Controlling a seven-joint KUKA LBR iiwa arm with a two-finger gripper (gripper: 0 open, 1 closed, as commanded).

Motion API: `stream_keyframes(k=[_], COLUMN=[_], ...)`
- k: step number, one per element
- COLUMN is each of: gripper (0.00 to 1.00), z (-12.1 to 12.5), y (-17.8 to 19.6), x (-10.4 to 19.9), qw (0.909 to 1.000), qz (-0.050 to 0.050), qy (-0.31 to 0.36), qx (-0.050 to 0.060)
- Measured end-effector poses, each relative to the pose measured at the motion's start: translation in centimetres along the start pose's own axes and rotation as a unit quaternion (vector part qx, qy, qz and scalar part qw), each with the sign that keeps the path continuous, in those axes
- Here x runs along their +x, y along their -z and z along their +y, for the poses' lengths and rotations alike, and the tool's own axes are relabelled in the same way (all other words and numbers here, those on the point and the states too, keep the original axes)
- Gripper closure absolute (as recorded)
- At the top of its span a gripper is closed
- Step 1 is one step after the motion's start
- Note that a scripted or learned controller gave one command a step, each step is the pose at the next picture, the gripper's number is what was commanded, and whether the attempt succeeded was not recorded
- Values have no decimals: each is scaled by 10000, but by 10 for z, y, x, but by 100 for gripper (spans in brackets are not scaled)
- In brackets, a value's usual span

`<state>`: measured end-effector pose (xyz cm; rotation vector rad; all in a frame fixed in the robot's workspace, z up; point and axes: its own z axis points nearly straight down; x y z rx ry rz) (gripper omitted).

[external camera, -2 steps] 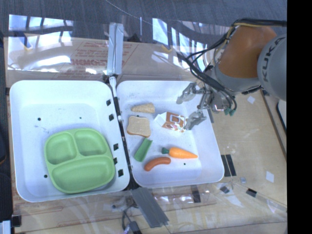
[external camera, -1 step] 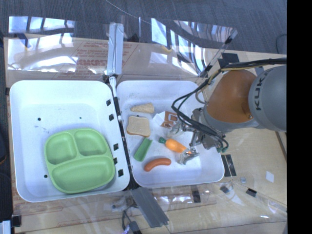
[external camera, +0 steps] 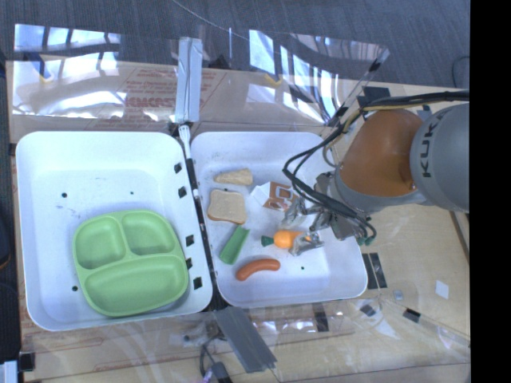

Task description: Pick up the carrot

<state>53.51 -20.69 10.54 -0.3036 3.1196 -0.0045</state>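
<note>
The carrot [external camera: 283, 238], small and orange with a green stub at its left end, lies in the right bin [external camera: 335, 282] near its middle. My gripper [external camera: 300, 227] hangs low over the bin just right of the carrot. It is open, with one finger [external camera: 295, 209] above the carrot and the other finger [external camera: 309, 243] close against its right end. The carrot rests on the bin floor and is not clamped between the fingers. The arm's orange band [external camera: 382, 154] sits above the wrist to the right.
The right bin also holds a red-orange sausage [external camera: 257, 268], a green cucumber piece [external camera: 234, 245], a bread slice [external camera: 227, 206], a flatter bread piece [external camera: 233, 177] and a small packet [external camera: 276, 197]. A green divided plate [external camera: 128, 262] lies in the left bin [external camera: 48, 166].
</note>
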Motion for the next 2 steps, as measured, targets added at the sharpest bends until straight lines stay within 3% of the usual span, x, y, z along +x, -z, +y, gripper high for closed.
stream_keyframes(k=[1,2], gripper=[100,100], z=[40,148], y=[82,87], x=[-43,-52], qw=[10000,9985], qz=[-8,27], qy=[-28,552], qx=[-4,-35])
